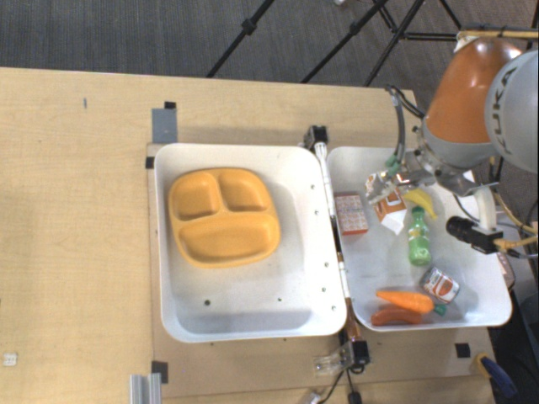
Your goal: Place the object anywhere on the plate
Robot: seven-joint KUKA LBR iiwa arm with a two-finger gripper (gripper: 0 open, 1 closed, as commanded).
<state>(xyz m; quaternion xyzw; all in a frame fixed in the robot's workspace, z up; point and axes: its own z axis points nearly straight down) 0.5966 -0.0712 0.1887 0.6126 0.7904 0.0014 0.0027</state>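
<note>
While my gripper (389, 178) hangs low over the far end of the right bin (472, 314), I cannot tell how it stands: it reads only as a small cluster of metallic and pale parts with a hint of green. Above it my wrist rises toward the right edge, a rounded grey housing (459, 146) topped by the smooth, glossy orange band (467, 78), with a dark cable looping down beside it.

Just beneath my tool lies a small orange-and-white carton (389, 207), and touching it on the right a curved yellow banana (421, 200). A little nearer the camera is a green plastic bottle (418, 241), standing lengthwise with its cap toward me. To my left, against the bin's wall, sits a flat reddish box (350, 213) with a fine printed grid. Well beyond these, at the near end, lie a tapered orange carrot (406, 300), a dull red sausage shape (396, 316) beside it, and a small can (440, 285) on its side.

Farther left, in the other white bin (253, 322), rests the plate (224, 217): matte yellow-orange, rounded, with three moulded compartments.
</note>
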